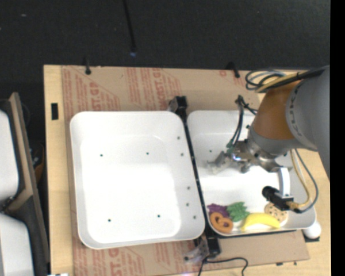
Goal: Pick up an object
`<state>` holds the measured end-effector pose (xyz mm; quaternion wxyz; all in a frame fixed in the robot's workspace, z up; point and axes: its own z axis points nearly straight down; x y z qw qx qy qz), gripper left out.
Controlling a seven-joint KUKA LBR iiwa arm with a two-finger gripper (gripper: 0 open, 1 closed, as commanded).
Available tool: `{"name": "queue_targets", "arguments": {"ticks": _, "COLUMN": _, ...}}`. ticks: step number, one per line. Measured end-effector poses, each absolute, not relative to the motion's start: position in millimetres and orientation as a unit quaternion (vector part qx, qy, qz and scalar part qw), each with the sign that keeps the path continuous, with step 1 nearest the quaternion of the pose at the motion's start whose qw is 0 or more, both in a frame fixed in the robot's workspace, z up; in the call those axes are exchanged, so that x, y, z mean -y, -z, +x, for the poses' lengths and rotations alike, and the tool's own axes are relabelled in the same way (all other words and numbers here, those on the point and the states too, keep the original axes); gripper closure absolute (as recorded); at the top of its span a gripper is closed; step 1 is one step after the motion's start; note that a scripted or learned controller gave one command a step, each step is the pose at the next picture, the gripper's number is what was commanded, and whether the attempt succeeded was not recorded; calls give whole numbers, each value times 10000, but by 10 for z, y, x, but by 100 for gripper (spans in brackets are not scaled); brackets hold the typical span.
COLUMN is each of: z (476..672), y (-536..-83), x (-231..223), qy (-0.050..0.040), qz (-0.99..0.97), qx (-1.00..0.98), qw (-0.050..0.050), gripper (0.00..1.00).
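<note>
Several small toys lie along the near edge of the right bin [218,128]: a yellow banana [260,221], a green leafy piece [238,211], a purple grape cluster [217,210], an orange round piece [221,223] and a brown cookie [276,212]. The gripper [225,159] hangs over the middle of the right bin, pointing left, well above the toys. Nothing shows between its fingers.
The left bin [132,177] sits beside the right one on a cardboard sheet [121,88]. The arm's grey and orange wrist [279,122] covers the right bin's far right part. Cables [264,79] loop above it. A black clip [177,103] sits between the bins at the back.
</note>
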<state>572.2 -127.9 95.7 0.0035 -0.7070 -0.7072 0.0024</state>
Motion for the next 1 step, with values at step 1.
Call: {"name": "queue_targets", "arguments": {"ticks": 1, "z": 6570, "y": -1009, "x": 1372, "qy": 7, "qz": -7068, "qx": 7074, "qw": -12, "gripper": 0}}
